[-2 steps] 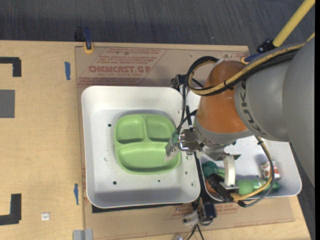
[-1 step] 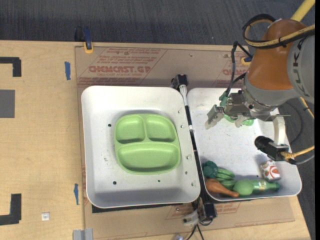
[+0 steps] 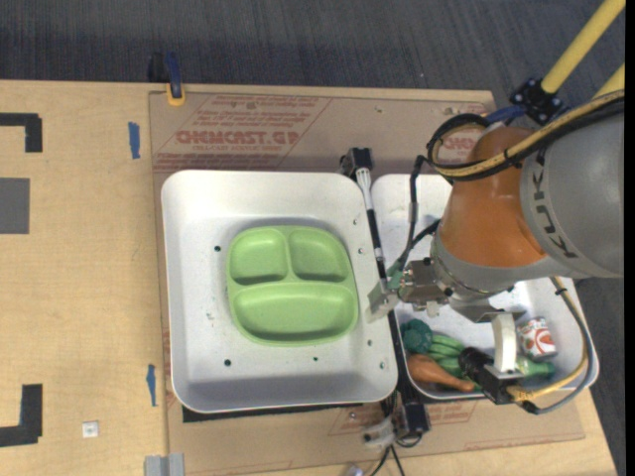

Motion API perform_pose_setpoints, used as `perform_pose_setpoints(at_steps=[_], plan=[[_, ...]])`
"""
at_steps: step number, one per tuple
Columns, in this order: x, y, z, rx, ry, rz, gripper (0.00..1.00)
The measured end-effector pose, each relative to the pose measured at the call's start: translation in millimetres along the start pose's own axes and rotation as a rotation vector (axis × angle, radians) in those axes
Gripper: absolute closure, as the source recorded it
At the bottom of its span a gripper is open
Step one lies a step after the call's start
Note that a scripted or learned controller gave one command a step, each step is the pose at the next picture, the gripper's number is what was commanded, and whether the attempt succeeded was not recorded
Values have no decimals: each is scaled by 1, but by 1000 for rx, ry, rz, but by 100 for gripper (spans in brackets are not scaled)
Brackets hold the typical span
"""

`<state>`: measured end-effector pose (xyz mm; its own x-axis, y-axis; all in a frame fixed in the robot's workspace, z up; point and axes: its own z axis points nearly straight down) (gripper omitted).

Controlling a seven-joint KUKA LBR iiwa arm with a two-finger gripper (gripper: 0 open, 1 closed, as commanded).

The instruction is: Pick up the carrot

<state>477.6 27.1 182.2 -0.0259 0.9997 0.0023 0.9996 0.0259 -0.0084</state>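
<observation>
Toward the lower right of the frame, we see the carrot [image 3: 441, 372] lying in the right bin [image 3: 585, 350]; our tool [image 3: 422, 300] hangs just above it, its grip state indiscernible.

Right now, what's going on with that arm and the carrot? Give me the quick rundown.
Hand over right bin, near its left wall; grip unclear. Carrot lying at bin's near-left, not held. Green toy touching it, arm's wrist overhead.
</observation>
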Motion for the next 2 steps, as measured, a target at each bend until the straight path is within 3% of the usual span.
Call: perform_pose_setpoints(at_steps=[2], plan=[[-121,84,-4,-11,-8,-342,0]])
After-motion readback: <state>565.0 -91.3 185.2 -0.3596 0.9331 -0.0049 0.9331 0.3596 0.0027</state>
